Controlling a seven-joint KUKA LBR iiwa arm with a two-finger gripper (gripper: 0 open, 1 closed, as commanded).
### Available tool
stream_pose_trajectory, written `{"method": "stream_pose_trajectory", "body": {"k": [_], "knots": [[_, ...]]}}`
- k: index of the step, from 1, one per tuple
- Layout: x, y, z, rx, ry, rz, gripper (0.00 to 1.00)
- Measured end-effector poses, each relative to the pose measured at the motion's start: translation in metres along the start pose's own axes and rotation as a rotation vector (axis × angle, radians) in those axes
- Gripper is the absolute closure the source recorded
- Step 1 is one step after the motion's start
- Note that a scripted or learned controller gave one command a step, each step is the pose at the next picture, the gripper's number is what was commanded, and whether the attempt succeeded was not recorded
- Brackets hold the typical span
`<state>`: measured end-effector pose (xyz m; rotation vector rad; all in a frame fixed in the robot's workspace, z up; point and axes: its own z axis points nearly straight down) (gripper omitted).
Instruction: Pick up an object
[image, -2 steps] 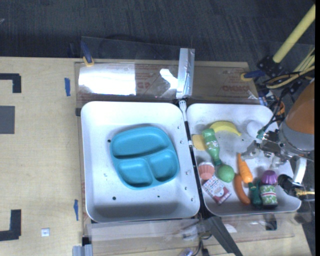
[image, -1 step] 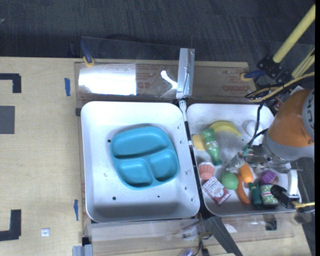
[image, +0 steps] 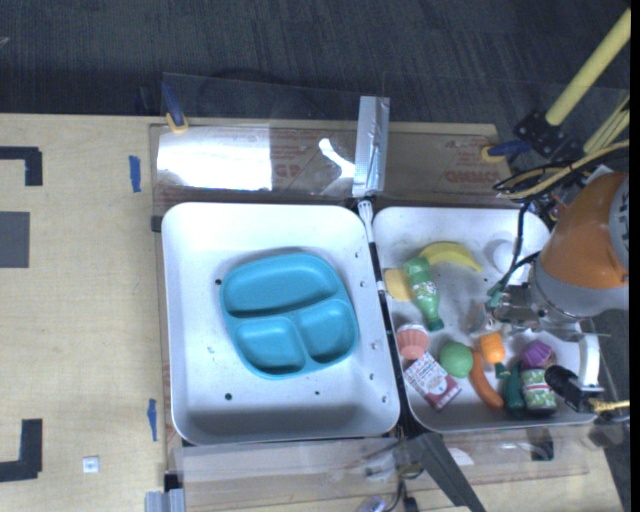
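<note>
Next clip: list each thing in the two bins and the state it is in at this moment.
Blue tray: lying flat in left bin.
Banana: lying in right bin.
Green bottle: on its side.
Carrot: lying flat.
Green ball: resting loose.
Gripper: low over right bin.

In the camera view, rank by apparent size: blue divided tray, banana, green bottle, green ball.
1. blue divided tray
2. banana and green bottle, too alike to rank
3. green ball

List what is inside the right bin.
The right bin holds a banana, a green bottle, a green ball, a carrot and a small carton. The arm covers its right side.
</note>
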<state>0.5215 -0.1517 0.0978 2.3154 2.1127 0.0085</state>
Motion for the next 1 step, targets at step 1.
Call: {"method": "stream_pose_trajectory", "body": {"k": [1], "knots": [[0.0817,0.0188,-0.0995,0.006,0.002,0.149,1.00]]}}
